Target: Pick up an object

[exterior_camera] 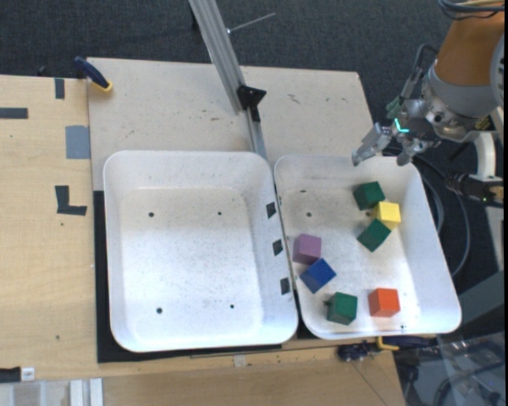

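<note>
We see the gripper (388, 149) poised over the far edge of the right bin (436, 252), its fingers spread apart with nothing between them. The nearest candidates sit just below and in front of it: a dark green cube (368, 194) touching a yellow cube (389, 213), with another green cube (373, 234) right beside them. Further off from the claw lie a purple cube (307, 248), a blue cube (318, 275), a third green cube (342, 307) and an orange cube (384, 302). We judge the main risk is the tight cluster: a finger may land on a neighbour and shove the cubes aside, or close on a skewed corner and slip
</note>
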### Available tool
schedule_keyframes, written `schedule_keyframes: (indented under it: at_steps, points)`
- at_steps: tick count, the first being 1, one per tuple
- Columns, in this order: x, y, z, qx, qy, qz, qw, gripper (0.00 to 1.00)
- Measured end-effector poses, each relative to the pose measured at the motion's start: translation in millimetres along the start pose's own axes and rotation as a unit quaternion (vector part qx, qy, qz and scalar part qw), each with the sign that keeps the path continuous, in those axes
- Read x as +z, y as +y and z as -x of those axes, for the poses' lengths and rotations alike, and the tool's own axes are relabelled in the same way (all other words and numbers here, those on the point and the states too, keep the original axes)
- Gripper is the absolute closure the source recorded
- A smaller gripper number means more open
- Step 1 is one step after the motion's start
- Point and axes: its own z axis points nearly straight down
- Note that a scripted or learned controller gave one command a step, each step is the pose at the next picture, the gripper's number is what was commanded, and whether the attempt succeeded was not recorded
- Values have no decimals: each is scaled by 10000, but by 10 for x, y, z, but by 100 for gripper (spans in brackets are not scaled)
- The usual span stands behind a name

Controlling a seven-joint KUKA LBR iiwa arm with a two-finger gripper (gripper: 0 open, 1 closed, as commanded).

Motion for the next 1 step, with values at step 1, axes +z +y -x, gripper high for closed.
schedule_keyframes:
  at_steps: [1]
  points:
    - [-24,7,0,-5,-6,20,10000,0]
